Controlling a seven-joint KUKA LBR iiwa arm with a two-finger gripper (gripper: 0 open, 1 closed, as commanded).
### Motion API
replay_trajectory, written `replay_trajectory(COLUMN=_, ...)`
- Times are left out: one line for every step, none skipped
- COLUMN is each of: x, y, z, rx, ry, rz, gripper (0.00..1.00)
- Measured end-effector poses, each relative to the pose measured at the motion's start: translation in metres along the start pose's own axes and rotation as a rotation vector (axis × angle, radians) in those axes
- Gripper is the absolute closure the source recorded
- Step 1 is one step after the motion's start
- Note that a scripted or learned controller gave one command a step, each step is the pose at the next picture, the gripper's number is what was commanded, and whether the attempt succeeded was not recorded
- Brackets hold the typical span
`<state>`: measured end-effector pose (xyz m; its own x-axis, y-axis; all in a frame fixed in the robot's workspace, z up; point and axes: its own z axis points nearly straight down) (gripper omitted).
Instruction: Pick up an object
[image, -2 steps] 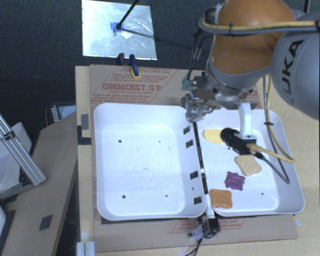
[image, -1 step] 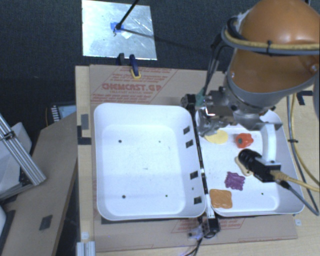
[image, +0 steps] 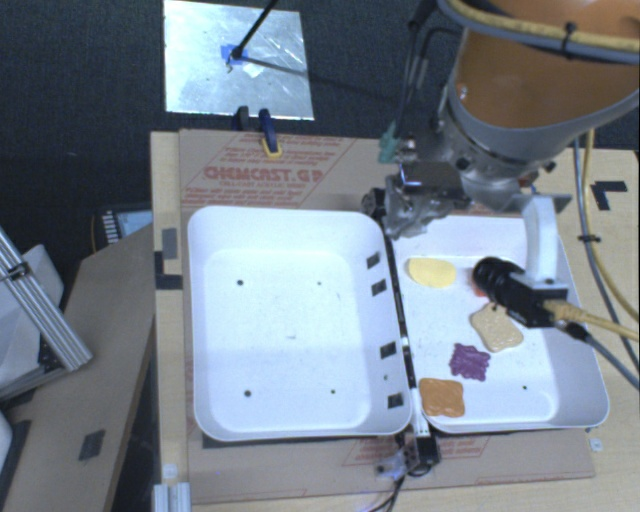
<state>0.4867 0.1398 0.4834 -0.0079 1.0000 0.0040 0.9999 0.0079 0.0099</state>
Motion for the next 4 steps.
replay_trajectory(x=0.054, y=0.045, z=-0.037, rx=0.002, ry=-0.001, rz=0.001, gripper=1.0)
replay_trajectory(x=0.052, y=0.044, z=-0.047, rx=0.004, ry=-0.002, rz=0.001, gripper=1.0)
replay_trajectory(x=0.085, y=0.109, z=-0.051, rx=0.003, ry=-0.002, rz=0.002, gripper=1.0)
replay_trajectory(x=0.093, y=0.186, z=-0.05, rx=0.002, ry=-0.003, rz=0.008, gripper=1.0)
